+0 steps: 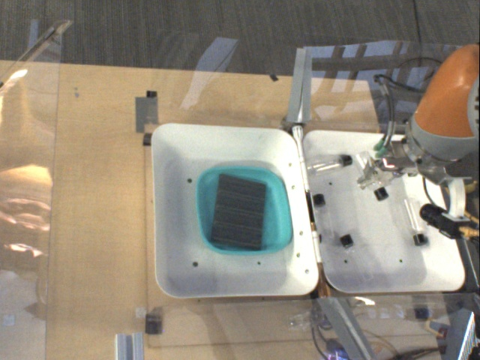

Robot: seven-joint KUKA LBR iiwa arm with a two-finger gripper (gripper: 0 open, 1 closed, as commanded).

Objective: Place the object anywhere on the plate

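Dark ribbed block (240,211) lies flat on teal plate (281,201), well left of gripper (386,160) w/ aperture indeterminate; looks light, semi-soft; grip across short sides.

Dark block (240,211) covers most of the teal plate (280,220).

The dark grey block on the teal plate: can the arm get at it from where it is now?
Probably yes. The dark grey block lies flat and uncovered on the teal plate in the left bin, with nothing above it. The arm is over the right bin, so it must cross the rims between.
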